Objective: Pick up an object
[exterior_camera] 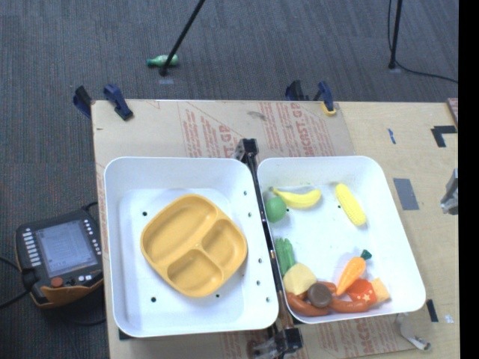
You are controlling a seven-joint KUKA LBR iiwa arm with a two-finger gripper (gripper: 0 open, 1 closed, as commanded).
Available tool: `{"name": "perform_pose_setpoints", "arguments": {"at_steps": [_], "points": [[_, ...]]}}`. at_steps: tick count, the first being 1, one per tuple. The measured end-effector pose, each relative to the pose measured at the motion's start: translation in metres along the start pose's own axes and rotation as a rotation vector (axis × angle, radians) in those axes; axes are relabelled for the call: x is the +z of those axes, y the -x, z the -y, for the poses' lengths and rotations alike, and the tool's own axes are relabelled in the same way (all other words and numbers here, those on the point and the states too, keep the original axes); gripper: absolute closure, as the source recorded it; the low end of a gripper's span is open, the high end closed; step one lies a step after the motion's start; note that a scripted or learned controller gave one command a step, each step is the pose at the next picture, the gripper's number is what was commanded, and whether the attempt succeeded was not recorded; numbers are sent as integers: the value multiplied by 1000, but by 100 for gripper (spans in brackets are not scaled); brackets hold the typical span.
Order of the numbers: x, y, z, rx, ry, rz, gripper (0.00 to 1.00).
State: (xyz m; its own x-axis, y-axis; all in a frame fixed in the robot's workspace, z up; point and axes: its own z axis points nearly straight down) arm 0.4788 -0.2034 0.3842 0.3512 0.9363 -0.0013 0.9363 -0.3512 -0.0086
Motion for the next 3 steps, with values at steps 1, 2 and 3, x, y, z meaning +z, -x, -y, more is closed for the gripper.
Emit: {"name": "perform_pose_setpoints", "arguments": {"at_steps": [1,2,3], "points": [[-7,-1,-2,-9,-7,1,100],[-14,-2,-3,-19,-14,3,100],[-21,-3,-4,-29,-21,4,100]]}}
